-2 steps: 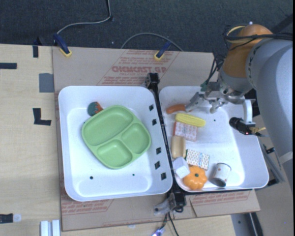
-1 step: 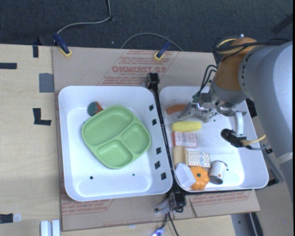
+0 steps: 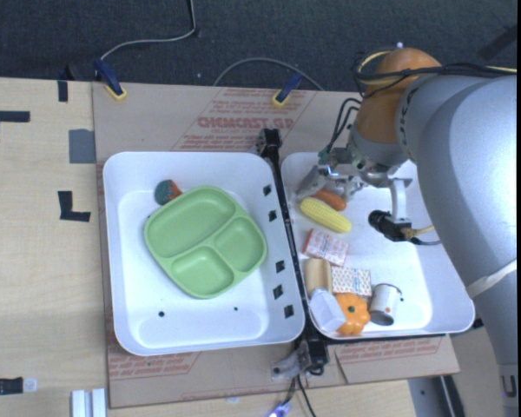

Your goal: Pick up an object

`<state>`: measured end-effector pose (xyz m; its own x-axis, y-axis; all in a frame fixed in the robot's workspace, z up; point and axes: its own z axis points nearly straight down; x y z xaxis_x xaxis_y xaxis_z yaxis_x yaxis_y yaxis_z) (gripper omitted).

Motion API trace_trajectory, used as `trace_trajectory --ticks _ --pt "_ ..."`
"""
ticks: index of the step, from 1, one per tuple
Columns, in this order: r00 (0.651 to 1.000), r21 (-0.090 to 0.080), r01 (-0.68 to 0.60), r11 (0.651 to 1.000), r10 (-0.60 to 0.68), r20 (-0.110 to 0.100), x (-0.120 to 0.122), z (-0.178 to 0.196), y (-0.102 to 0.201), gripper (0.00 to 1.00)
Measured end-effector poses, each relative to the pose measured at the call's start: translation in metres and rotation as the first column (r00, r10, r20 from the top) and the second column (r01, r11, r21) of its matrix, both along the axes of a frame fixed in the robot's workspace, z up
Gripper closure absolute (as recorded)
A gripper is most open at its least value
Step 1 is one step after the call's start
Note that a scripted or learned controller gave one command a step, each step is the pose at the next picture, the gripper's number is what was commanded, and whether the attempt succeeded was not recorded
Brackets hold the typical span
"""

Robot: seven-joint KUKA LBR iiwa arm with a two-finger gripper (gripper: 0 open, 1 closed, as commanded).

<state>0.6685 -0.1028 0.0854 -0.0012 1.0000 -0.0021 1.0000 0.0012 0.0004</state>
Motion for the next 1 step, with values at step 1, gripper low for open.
trace_trajectory --ticks 1 --pt "1.000 -0.002 -0.002 1.000 0.002 0.000 0.0002 0.0101 0.0000 1.00"
